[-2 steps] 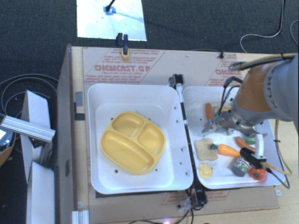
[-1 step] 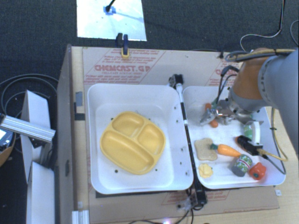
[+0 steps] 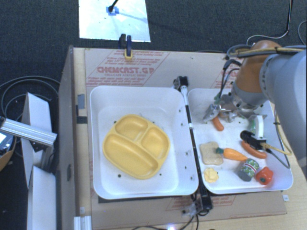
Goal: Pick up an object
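My gripper [image 3: 217, 114] is low in the right bin [image 3: 283, 178], near its back left part. A small orange sausage-shaped piece [image 3: 218, 124] lies right under its tip, touching or nearly touching it. In front of it lie a beige bread slice [image 3: 210, 153], a carrot with a green top [image 3: 233, 154], a longer orange sausage [image 3: 254, 151], a pale yellow piece [image 3: 211, 175], a small can [image 3: 246, 169] and a red-orange pepper [image 3: 264, 175].
The left bin [image 3: 103, 104] holds a yellow divided plate [image 3: 136, 145]. A black-edged divider [image 3: 191, 128] runs between the two bins. The arm's grey body [image 3: 288, 80] looms over the right bin's back right corner.
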Robot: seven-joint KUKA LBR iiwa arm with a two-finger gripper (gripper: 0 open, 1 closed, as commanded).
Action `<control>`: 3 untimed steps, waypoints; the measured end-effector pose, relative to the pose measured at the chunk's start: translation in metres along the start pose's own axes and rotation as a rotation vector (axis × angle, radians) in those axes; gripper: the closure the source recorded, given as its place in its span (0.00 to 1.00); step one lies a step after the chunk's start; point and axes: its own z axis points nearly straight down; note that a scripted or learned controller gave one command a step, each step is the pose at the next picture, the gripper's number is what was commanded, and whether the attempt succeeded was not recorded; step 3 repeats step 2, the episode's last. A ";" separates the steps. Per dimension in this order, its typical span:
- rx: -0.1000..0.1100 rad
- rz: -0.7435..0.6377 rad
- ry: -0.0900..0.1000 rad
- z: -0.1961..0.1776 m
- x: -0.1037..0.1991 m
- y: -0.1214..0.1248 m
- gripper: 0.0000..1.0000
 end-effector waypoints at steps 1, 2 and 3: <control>-0.011 -0.004 -0.003 -0.011 0.000 0.002 1.00; -0.015 -0.004 -0.001 -0.102 0.072 -0.040 1.00; -0.015 -0.004 -0.001 -0.102 0.072 -0.040 1.00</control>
